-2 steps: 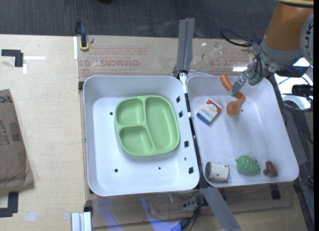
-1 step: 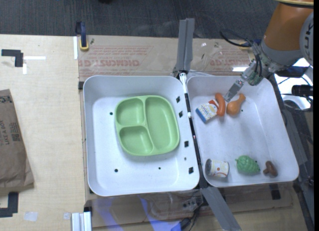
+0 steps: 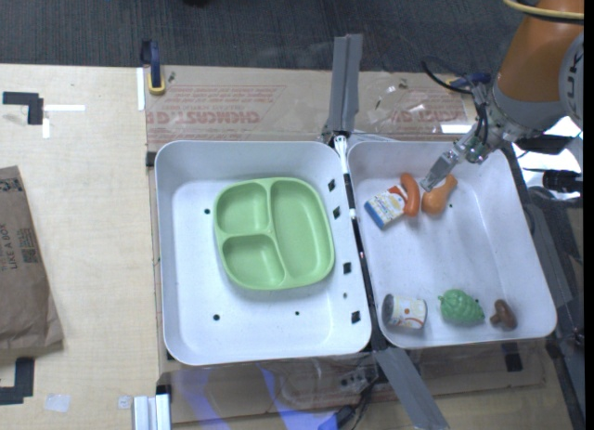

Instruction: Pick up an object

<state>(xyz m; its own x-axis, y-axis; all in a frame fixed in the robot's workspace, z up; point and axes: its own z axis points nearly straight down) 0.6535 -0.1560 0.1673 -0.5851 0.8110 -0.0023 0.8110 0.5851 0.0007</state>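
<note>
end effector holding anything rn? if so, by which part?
Cannot be told. The end effector is down at the orange piece in the right bin, beside the red piece, but no item is visibly between its tips.

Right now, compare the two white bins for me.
The left bin holds one green divided tray, set near its middle. The right bin holds several small items: a carton and orange pieces near the pincer, and a cup along its near edge. Both are shallow, white and side by side.
</note>
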